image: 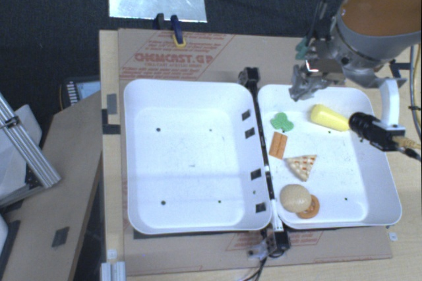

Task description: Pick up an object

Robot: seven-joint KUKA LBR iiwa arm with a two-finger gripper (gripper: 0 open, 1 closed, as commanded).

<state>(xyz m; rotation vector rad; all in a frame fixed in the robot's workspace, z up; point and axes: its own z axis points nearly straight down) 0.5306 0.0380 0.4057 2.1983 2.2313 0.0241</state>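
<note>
Camera view: toy food pieces are seen gathered in the right bin (pixel 369 187), mostly along its left side
Hand (pixel 304 90): hung over the far left corner of the right bin, above the pieces; nothing is seen held in it, and whether it is released or clenched cannot be told
Chosen thing: the yellow piece (pixel 329 118) is judged the likeliest to be taken, since it lies closest to the hand
Place: laid flat in the far part of the right bin, just right of the hand and a little nearer, apart from the other pieces
Look: a short, rounded yellow log with a smooth skin, set at a slant so that its right end lies nearer
Handling: judged to be light, stiff toy plastic, not fragile; the rounded, smooth sides are expected to slip or roll if pinched off centre
Hold: best taken across the short width at the middle, with the hand turned square to the slant
Neighbours: a green piece (pixel 282 121), an orange strip (pixel 279 144), a pale wedge (pixel 302 165) and a round bun (pixel 295 196) are spread to the left and nearer, far enough away not to be disturbed
</note>
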